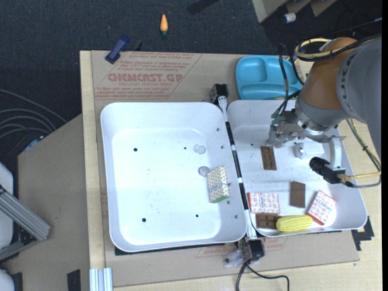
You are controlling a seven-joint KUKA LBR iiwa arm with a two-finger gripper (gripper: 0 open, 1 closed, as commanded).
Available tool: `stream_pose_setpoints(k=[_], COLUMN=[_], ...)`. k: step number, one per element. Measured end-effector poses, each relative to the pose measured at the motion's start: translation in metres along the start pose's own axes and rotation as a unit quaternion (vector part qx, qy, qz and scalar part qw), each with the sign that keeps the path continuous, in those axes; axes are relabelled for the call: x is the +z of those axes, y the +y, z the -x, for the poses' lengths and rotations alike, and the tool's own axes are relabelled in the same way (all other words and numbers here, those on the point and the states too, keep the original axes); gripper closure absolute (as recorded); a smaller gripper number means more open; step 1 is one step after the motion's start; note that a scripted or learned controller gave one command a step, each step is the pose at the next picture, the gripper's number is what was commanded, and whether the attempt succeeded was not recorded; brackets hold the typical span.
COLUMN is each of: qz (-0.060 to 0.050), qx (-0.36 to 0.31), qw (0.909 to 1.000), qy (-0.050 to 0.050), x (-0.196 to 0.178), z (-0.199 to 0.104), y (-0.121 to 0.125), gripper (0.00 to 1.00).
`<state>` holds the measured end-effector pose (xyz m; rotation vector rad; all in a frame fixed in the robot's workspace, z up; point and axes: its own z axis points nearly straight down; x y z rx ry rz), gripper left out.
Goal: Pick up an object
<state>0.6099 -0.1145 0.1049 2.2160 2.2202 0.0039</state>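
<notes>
Grey two-finger gripper (280, 133) sits low in the right shallow white bin (351, 220), above the small brown rectangular block (268, 157) (grip state: cannot tell). Nothing visibly lifted; pick outstanding.

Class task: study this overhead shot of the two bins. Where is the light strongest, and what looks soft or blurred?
In the camera view, the light is even and bright: the left bin and right bin look almost washed out, with faint shadows under their rims; the floor around is dark. The small box and yellow corn read fairly sharp; the arm's hand is soft and hard to resolve.
</notes>
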Motion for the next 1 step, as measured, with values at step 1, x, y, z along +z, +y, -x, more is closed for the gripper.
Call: stream_pose_setpoints(k=[1], qz=[0.000], qx=[0.000], qw=[1.0000], qy=[0.000], x=[0.0002], z=[0.0000], y=[-0.0001], gripper=[0.00])
